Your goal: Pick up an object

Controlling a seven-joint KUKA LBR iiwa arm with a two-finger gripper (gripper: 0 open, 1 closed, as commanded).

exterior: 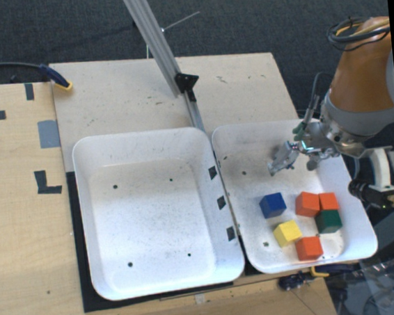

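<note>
Nearest the camera, at the bottom of the right bin (356, 241), lies a tight cluster of blocks: an orange block (309, 248) at the low edge, a yellow block (287, 232) just beside it toward 10 o'clock, then a green block (328, 221), a second orange one (307, 204) and a blue block (272, 204) farther back. Any of them would serve as the object to pick. Beyond them the gripper (281, 158) hangs over bare bin floor with nothing between its fingers; whether they are spread or closed I cannot tell. From the gripper the blue block lies closest, toward 6 o'clock, the rest toward 5. The left bin (85, 158) sits alongside on the surface (119, 84).
</note>
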